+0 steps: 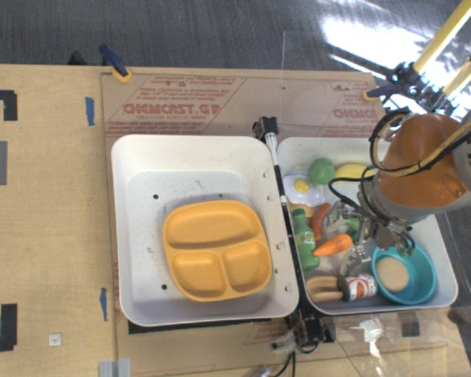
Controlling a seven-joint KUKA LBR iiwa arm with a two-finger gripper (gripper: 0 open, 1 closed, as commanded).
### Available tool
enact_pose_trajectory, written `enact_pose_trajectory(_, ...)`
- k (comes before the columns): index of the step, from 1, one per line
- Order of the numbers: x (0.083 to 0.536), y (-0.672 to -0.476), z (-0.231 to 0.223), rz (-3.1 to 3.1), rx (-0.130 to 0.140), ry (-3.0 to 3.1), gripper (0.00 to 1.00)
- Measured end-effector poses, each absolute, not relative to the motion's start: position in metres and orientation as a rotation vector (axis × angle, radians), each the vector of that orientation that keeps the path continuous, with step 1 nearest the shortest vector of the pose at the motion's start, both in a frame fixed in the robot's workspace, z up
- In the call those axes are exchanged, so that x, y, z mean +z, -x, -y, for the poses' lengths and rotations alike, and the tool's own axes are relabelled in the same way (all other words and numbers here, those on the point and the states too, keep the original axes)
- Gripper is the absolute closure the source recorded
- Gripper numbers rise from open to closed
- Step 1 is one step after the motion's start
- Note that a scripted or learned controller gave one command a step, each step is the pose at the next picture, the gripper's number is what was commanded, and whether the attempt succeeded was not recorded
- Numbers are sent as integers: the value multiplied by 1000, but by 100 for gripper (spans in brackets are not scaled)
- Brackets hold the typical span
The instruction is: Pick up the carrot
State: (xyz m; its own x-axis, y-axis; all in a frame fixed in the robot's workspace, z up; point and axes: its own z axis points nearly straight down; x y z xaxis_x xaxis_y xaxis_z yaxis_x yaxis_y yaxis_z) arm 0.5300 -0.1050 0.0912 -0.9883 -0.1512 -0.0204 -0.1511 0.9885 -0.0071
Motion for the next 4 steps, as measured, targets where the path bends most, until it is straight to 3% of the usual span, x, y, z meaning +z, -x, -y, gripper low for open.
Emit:
enact_pose_trajectory(1,95,-499,98,-3083,-16,203,0)
enact_pose_trajectory(2,91,-500,98,-3060,-1,-636,0)
enact_pose_trajectory(3,91,-489,108,-2885,16,-1197,0)
enact_pose_trajectory(4,103,-494,109,-2870,17,-1189,100)
